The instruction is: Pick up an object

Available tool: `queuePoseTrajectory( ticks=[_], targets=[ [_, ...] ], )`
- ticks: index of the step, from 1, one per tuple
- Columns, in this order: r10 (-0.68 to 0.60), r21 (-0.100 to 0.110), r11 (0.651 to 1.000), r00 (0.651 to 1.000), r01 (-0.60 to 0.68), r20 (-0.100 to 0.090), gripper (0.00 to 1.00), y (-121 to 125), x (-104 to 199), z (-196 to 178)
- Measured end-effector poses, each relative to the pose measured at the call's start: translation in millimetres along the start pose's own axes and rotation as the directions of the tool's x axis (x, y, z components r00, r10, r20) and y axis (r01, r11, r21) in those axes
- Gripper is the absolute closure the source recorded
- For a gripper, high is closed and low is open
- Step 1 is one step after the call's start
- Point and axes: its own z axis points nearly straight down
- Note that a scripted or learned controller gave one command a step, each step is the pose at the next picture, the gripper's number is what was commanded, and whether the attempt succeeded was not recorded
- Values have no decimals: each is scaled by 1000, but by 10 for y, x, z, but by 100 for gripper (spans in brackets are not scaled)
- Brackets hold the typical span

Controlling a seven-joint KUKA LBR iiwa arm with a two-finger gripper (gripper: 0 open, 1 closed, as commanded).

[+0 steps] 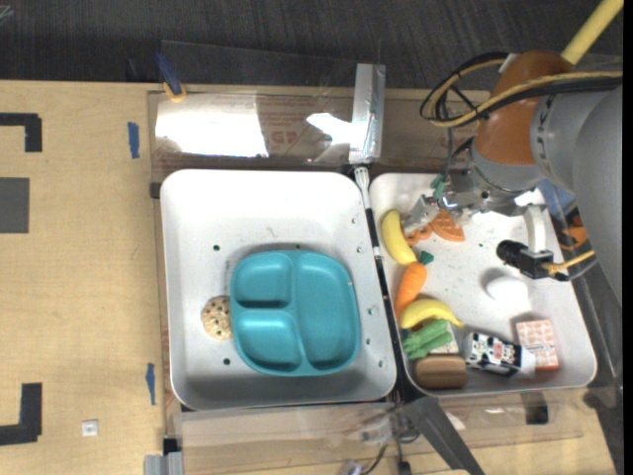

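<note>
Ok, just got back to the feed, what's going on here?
The arm has reached into the right bin from the right, and its gripper is down at the far end, over an orange item beside a banana. Nothing is clearly held. A carrot, a second banana and small boxes lie nearer in that bin. The left bin holds a teal divided tray and a cookie.

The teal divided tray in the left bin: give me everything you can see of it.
The teal tray looks like smooth plastic, rounded-square, with three compartments: one wide across the far side, two smaller nearer the camera. It lies flat on the left bin floor, slightly rotated. A cookie sits against its left edge.
</note>
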Motion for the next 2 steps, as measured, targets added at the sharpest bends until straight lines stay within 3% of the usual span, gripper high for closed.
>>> queuePoseTrajectory(
  ticks=[1, 2],
  targets=[
    [-3, -10, 1000, 1000, 3, 1, 100, 36, 11, -144],
    [-3, -7, 1000, 1000, 3, 1, 0, 28, 13, -127]
  ],
)
